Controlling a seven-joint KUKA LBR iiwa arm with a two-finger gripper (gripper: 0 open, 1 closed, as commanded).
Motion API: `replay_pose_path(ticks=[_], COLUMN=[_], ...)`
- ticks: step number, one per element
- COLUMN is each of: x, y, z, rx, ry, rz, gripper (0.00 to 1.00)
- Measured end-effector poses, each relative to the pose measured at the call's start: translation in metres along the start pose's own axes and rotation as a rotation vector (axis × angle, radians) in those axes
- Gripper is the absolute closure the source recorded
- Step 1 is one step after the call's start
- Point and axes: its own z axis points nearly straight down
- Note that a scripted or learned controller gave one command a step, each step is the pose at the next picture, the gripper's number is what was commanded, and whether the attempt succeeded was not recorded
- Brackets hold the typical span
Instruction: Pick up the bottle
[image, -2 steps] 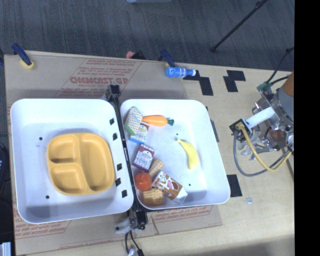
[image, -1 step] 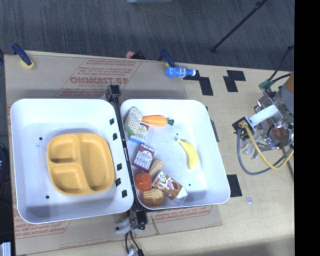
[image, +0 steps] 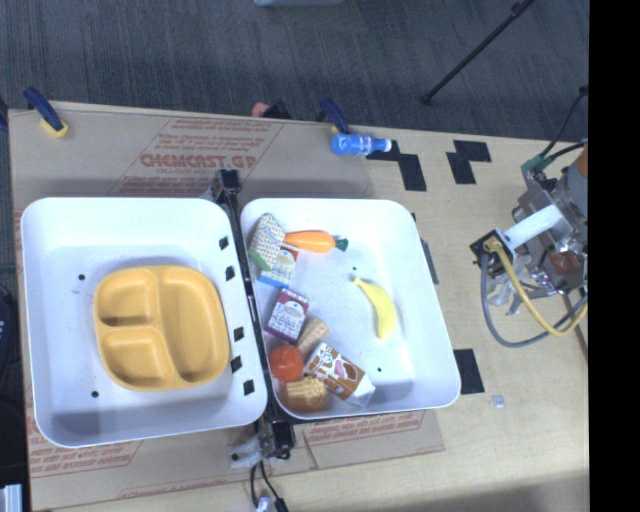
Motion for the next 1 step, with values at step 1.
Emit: replay_pose_path(ticks=[1], x=[0.0003], y=[-0.0007], z=[-0.0097], rx=[0.003], ry=[-0.003], rz=[-0.011], gripper=[1.0])
